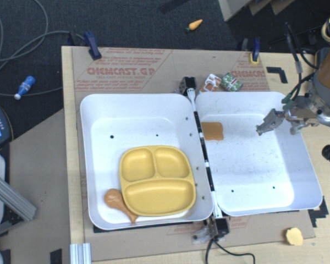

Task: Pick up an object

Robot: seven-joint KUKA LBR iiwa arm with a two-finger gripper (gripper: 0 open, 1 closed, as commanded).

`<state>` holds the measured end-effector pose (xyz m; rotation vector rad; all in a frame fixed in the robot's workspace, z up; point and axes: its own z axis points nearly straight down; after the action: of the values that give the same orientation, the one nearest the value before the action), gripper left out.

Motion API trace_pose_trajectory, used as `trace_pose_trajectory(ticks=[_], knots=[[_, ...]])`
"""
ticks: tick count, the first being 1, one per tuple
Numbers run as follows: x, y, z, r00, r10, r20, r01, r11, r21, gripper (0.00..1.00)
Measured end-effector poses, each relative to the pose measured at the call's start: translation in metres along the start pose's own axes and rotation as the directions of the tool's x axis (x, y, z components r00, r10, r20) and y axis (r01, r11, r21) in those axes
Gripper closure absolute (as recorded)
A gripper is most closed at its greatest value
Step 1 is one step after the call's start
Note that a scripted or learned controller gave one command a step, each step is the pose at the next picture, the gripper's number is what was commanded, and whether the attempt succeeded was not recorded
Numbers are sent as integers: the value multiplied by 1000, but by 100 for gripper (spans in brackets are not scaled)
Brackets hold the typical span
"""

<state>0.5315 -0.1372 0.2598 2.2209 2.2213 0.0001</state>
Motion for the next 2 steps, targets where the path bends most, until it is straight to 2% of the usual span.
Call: trace_pose_trajectory(ticks=[1, 2], knots=[[43, 58, 106, 1000, -5, -3, 5, 1000, 4, 0], [21, 79, 179, 1000, 2, -1, -2, 1000, 3, 0]])
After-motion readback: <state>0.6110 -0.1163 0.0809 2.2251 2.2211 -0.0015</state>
